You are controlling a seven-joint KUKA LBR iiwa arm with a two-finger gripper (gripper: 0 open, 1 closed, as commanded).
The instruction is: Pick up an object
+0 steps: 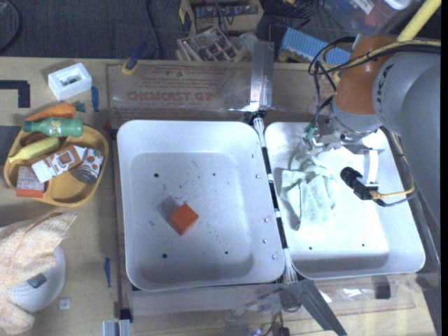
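An orange block (184,218) lies in the left bin (140,257), a little left of its middle. A crumpled white and pale green cloth (309,194) lies in the left half of the right bin (364,250). My gripper (314,143) hangs from the grey arm with the orange band (358,82) and sits low over the cloth's far end, near the right bin's back left corner. Its tips are lost against the cloth, and I cannot say whether they touch it.
A black connector on a yellow cable (355,181) hangs off the arm just right of the cloth. The two bins meet at a ridge (271,187). Left of the bench a yellow bowl (56,187) holds toy food, and a clear plastic sheet (182,89) lies behind the left bin.
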